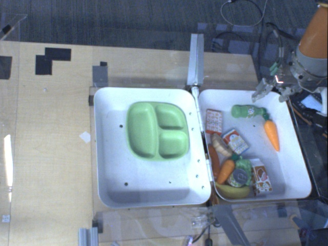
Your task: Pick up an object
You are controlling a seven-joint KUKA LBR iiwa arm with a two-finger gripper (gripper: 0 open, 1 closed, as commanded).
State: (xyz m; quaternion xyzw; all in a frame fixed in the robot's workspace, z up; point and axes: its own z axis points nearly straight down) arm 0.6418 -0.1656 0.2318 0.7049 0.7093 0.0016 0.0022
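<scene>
The right bin [297, 158] holds a jumble of toy groceries. A green bottle [248, 111] lies on its side near the back wall, and an orange carrot [271, 135] lies just right of it. My gripper [272, 93] hangs above the bin's back edge, slightly behind and to the right of the bottle. Its two fingers are spread open with nothing between them. Further forward lie a small red-and-white box [213, 121], a juice carton [237, 141], a second carrot [225, 171], a tin can [239, 177], a banana [233, 191] and a red packet [261, 180].
The left bin [110, 178] holds a green divided plate [157, 129]. A metal post [196, 60] stands behind the divider between the bins. Cables [246, 19] run behind the right bin near the arm.
</scene>
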